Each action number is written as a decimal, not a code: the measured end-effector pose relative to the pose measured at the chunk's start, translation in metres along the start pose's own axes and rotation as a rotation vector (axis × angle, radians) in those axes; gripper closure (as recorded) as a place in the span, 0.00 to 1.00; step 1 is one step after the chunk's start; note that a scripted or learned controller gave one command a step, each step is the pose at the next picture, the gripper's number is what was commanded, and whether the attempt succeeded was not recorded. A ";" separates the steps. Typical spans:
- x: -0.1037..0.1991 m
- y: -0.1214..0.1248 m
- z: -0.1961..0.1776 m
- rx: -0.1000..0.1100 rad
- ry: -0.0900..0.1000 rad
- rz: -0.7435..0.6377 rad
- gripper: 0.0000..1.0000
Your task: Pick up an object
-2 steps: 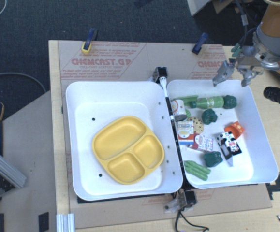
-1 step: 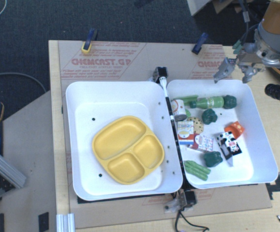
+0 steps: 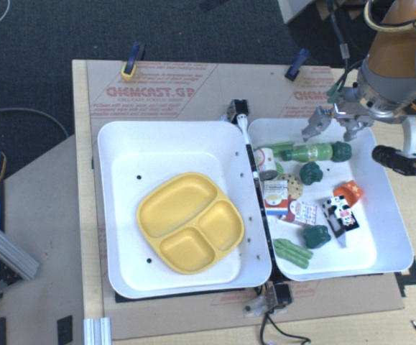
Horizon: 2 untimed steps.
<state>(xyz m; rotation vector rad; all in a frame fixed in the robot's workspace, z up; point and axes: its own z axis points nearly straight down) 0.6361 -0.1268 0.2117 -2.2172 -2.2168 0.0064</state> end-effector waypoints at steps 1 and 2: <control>-0.001 -0.009 0.061 0.001 0.000 0.001 0.00; -0.010 -0.009 0.118 0.000 0.000 0.000 0.00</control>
